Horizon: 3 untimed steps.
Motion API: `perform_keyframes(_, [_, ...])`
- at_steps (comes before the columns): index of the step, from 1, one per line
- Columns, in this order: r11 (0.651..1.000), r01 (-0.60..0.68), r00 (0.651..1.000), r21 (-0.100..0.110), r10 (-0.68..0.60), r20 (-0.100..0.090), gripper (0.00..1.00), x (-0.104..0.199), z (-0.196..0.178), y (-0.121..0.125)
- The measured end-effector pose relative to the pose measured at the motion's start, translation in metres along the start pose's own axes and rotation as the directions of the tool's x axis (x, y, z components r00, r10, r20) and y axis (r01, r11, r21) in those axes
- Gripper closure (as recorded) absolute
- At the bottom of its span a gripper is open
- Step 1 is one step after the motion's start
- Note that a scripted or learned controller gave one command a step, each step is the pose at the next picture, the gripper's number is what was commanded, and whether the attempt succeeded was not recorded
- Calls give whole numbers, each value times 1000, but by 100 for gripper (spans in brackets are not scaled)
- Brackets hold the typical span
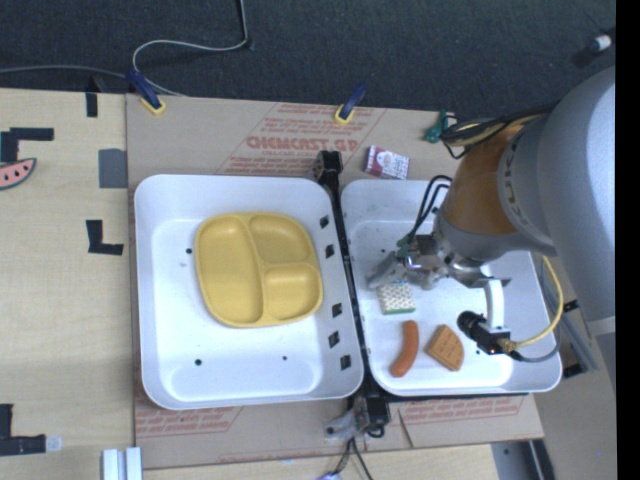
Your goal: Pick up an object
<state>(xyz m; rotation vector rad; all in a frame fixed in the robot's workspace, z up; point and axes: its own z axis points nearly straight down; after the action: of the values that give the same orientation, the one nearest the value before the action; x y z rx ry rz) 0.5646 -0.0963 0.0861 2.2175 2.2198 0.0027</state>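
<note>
Sausage [404,349] long axis near-vertical, slightly tilted

Bench [60,298]: pale wood-grain top, lit evenly, with black tape marks left of the cardboard sheet.
Cardboard sheet [290,143]: brown, printed with red lettering, lying flat on the bench under both bins.
Clamps: a yellow-and-blue clamp [147,92] at the sheet's far left corner, a second clamp [350,108] along its far edge.
Floor [400,28]: dark carpet beyond the sheet's far edge.
Cable [190,48]: thin, pale, looping across the carpet toward the left clamp.
</note>
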Motion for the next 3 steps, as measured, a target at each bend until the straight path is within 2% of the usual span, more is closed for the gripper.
perform_keyframes(1, [1000, 0, 1000, -2, 0, 1, 0, -4, -1, -43])
perform_keyframes(2, [1000, 0, 1000, -1, 0, 0, 0, -3, 0, 22])
perform_keyframes(3, [1000, 0, 1000, -2, 0, 1, 0, 2, 0, -13])
